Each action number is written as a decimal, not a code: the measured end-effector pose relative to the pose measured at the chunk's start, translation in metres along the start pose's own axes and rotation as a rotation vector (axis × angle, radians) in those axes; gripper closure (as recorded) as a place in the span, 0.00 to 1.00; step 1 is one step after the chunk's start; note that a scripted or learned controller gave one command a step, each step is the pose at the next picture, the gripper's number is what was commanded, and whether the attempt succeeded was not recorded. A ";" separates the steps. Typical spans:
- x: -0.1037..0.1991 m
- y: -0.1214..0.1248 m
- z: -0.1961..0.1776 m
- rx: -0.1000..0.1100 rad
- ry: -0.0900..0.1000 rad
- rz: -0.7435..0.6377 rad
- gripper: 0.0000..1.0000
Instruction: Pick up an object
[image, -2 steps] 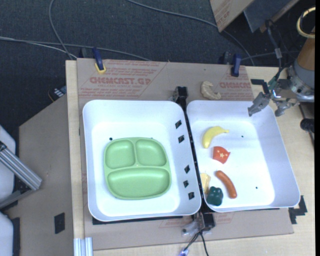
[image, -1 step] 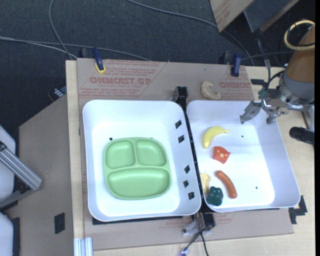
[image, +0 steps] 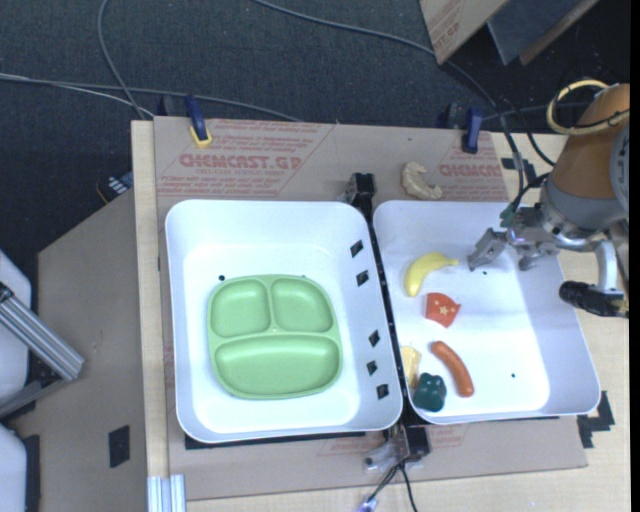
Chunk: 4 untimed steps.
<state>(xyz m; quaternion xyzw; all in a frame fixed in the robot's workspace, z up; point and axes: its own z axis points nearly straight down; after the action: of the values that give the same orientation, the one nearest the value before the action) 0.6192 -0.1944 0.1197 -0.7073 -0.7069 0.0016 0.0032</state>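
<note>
camera view looks down at a slant on the bench, where the gripper (image: 505, 250) hangs over the far right part of the right bin (image: 520, 330), its two fingers spread apart with nothing between them. nearest to it, just to its left and a little toward the viewer, lies a yellow banana (image: 428, 270); nothing stands between the two, only bare white floor. further toward the near edge from the tool sit a red block (image: 442, 309), then an orange sausage (image: 452, 367), and beyond that, in the bin's near left corner, a dark green piece (image: 430, 391) touching a pale yellow piece (image: 410, 362). that makes five small things in this bin, one of each kind, all well apart from the fingers except the banana, which is near. far to the tool's left, across the divider, the left bin (image: 190, 300) holds one green tray (image: 274, 334) with three compartments. behind the tool, outside the bins on the board, rests one beige lump (image: 420, 180); what it is i cannot make out. two blue clamps (image: 198, 121) grip the board's far edge. the arm (image: 590, 170) is cut off at the right side, and the pale yellow piece is partly hidden against the bin wall, its shape hard to read.
</note>
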 end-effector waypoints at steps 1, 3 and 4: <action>0.001 0.000 0.037 -0.001 0.000 -0.001 0.00; 0.001 0.012 -0.038 -0.015 -0.005 -0.002 1.00; 0.011 0.018 -0.093 -0.013 -0.004 -0.003 1.00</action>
<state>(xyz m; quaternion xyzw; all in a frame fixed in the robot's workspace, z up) 0.6374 -0.1833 0.2127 -0.7063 -0.7079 -0.0017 -0.0028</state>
